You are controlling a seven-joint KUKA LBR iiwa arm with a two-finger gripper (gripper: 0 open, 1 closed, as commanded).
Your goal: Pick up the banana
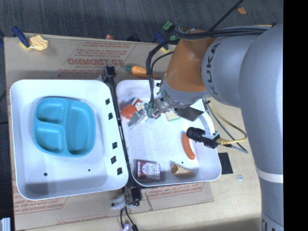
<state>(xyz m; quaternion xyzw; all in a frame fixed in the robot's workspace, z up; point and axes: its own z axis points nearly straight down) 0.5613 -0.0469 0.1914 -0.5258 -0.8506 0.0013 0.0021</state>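
Note:
My gripper (140, 115) hangs low over the upper left part of the right bin (210, 170). It sits right beside a small orange-red item (128, 110) near the bin's left wall. The arm's orange band and grey body cover the bin's upper right area, hiding whatever lies beneath.
In the right bin lie a red sausage (189, 146), a brown packet (147, 170), a tan wedge (182, 169) and a checkered piece (171, 115). A blue divided plate (65, 125) fills the left bin (19, 177). A carrot (138, 71) and a yellow clamp-like object (38, 43) rest on the bench.

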